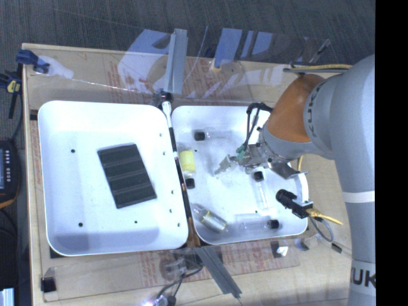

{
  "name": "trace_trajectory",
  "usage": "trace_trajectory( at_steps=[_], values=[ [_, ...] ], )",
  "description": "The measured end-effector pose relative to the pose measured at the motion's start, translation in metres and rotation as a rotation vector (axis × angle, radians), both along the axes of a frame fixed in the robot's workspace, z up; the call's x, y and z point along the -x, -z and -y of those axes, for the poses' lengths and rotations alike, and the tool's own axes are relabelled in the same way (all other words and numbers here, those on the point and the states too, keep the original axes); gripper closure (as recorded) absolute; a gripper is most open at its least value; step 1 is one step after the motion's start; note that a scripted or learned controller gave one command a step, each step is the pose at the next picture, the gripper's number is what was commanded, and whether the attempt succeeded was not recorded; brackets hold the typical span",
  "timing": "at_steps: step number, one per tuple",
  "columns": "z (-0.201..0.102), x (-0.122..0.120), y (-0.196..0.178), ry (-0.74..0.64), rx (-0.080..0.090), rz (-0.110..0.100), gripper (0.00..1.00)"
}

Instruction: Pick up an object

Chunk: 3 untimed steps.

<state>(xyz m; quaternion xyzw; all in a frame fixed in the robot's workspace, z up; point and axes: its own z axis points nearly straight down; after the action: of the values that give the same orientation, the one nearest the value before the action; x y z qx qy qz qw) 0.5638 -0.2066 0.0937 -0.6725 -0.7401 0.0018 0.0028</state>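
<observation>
The gripper [228, 164] sits low inside the right bin [220, 234], and its fingers are small and blurry, so I cannot tell if they are apart or pinched, or if they hold anything. Just left of the gripper lies one yellow block [187, 161]. Below the gripper lies one shiny metal tube [210, 217]. To its lower right are see-through tubes with black caps [258, 187], hard to count against the white. Far to the left, in the left bin [57, 116], lies one dark ridged slab [127, 174].
</observation>
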Motion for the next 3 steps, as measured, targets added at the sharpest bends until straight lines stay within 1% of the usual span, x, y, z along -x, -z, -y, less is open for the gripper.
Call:
trace_trajectory(
  at_steps=[1, 2, 3],
  values=[
    [-0.002, -0.064, 0.001, -0.008, 0.0, 0.005, 0.0],
    [-0.064, -0.09, 0.002, -0.053, -0.003, -0.01, 0.0],
    [-0.099, -0.09, 0.001, -0.005, 0.018, 0.001, 0.0]
  ],
)
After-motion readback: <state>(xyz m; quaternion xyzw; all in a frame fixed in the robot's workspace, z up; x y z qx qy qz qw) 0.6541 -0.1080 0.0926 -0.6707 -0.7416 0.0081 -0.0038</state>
